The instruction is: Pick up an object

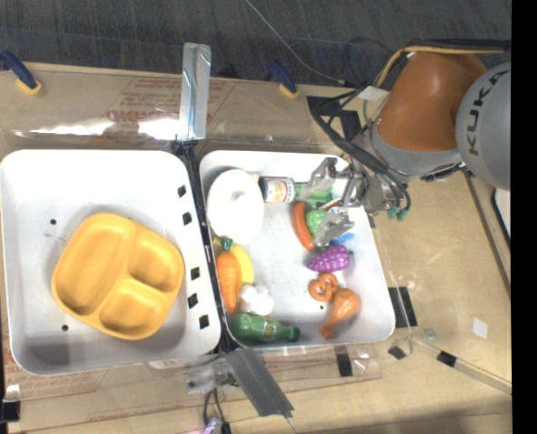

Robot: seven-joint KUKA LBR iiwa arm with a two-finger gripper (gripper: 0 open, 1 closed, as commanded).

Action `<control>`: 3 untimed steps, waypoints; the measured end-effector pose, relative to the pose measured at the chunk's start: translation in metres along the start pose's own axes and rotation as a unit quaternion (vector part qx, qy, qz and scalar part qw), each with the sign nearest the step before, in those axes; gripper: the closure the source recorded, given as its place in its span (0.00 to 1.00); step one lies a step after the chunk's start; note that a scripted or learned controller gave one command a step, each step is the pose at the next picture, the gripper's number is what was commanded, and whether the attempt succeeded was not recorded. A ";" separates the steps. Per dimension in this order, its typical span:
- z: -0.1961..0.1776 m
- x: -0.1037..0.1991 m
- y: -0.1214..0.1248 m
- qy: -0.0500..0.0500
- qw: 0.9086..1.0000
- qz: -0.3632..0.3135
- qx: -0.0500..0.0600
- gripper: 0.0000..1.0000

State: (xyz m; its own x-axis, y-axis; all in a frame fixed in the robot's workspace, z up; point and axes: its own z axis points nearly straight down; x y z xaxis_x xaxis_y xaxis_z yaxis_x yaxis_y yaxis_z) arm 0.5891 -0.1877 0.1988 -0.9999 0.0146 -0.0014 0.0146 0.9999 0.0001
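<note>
I see the toys crowded in the right bin [377,307], any of them a candidate for the pick: a white round dish [234,200] at the upper left, a small bottle [277,189] lying on its side just beside it, an orange carrot-like piece [302,224] and something green [320,221] under the arm's reach, purple grapes [330,260] below those, a pretzel [323,287] touching a brown drumstick [343,307] near the lower right, and along the left wall a carrot [227,278] beside a yellow banana [243,262], a small white piece [256,300] and a green cucumber [264,329] across the bottom. My tool [337,208] sits low over the upper right corner of that bin, right above the green item and a bluish piece [337,233]; from this slant I cannot tell how its jaws stand or whether anything is between them. The grey arm with its orange band [428,98] comes in from the right. The left bin [15,242] holds a yellow divided tray [117,274]. Both bins rest on the bench [449,278].
</note>
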 end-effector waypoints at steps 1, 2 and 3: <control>0.107 0.020 -0.023 0.000 1.000 0.000 0.000 0.00; 0.094 0.017 -0.021 -0.003 1.000 -0.004 0.001 1.00; 0.029 -0.011 -0.012 -0.002 0.991 0.131 0.001 1.00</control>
State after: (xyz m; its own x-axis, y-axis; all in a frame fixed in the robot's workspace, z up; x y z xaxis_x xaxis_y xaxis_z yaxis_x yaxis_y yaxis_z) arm 0.5997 -0.1995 0.1700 -0.9619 0.2732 -0.0060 0.2733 0.9619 -0.0006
